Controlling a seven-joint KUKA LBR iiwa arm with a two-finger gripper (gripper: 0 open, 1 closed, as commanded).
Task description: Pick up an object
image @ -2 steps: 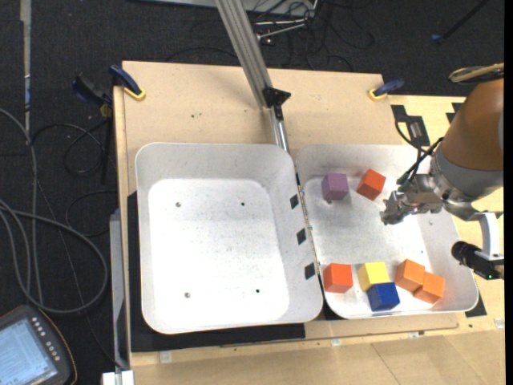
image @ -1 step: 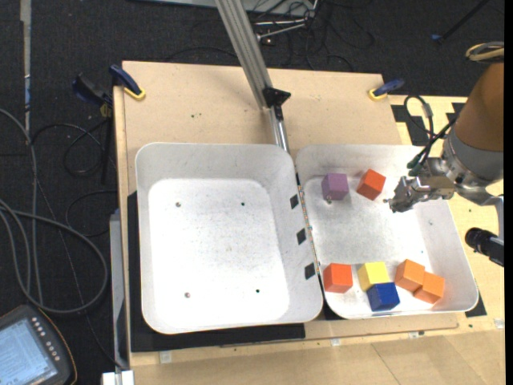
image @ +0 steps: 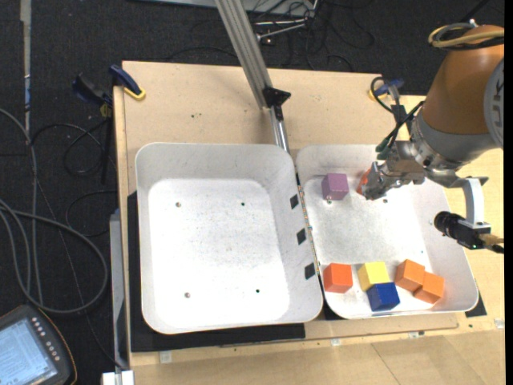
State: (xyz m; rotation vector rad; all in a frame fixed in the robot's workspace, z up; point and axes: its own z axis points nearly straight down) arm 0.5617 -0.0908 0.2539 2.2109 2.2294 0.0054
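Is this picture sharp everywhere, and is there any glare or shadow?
Camera view: blocks like the purple cube look crisp; the hand is slightly soft; the white bins are bright but speckles stay visible; shadows are faint; the orange band shows a mild sheen.

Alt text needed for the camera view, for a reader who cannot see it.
The gripper hangs over the right bin beside a purple cube. Along that bin's near edge lie an orange cube, yellow cube, blue cube and two more orange blocks.
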